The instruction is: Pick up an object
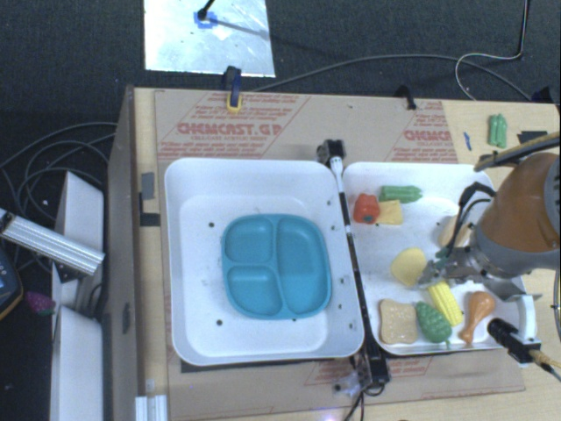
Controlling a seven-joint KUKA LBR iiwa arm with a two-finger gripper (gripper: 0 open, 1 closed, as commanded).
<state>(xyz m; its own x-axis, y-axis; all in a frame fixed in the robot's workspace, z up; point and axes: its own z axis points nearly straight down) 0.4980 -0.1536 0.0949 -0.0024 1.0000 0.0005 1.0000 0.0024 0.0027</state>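
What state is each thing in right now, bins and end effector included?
End effector: low in the right bin, beside the lemon, nothing visibly held.
Lemon: loose on the bin floor.
Corn: lying flat, against the broccoli.
Broccoli: lying by the toast.
Toast: flat.
Drumstick: lying flat.
Blue divided plate: upright in the left bin.

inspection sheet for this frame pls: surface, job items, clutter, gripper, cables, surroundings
Surface: cardboard-covered bench with left bin and right bin.
Job's things: toy food in right bin: red pepper, lemon, corn, bread slice, drumstick.
Clutter: blue divided plate in left bin.
Grippers: gripper low beside the lemon and corn; finger state unclear.
Cables: black leads left of bench.
Surroundings: foil sheet on dark floor.
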